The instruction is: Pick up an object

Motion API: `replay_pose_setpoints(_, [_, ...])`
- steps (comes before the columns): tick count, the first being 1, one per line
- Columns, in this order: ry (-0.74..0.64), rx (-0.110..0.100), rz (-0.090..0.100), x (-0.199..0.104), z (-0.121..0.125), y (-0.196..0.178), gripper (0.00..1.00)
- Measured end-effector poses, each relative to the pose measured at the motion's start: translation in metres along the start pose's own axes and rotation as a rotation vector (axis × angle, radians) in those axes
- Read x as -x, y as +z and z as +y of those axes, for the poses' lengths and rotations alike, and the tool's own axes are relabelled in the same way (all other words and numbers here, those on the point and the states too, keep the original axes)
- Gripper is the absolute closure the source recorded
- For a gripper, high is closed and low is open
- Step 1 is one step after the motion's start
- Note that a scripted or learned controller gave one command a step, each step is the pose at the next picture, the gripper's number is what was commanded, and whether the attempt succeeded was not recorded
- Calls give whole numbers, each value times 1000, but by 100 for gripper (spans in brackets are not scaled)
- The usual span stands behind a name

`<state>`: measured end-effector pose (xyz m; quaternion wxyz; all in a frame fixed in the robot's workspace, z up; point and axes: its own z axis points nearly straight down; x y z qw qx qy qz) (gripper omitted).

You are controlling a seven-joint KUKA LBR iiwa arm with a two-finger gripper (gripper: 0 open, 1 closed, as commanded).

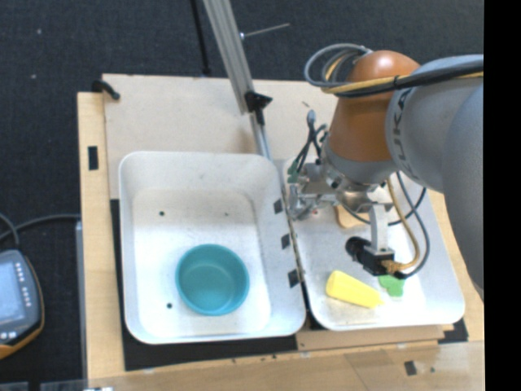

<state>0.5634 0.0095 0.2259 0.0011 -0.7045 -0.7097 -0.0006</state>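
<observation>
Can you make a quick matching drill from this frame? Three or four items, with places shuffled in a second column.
Items:
1. teal bowl
2. yellow block
3. green piece
4. gripper

Places:
A. right bin, near its front edge, left of the green piece
B. over the back left of the right bin, close to the wall between the bins
C. left bin, front half
D. right bin, just right of the yellow block

Pairs: 1-C, 2-A, 3-D, 4-B
</observation>
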Motion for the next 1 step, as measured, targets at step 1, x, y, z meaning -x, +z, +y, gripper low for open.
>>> replay_pose_setpoints(1, [-1, -2, 0, -57, -3, 5, 100])
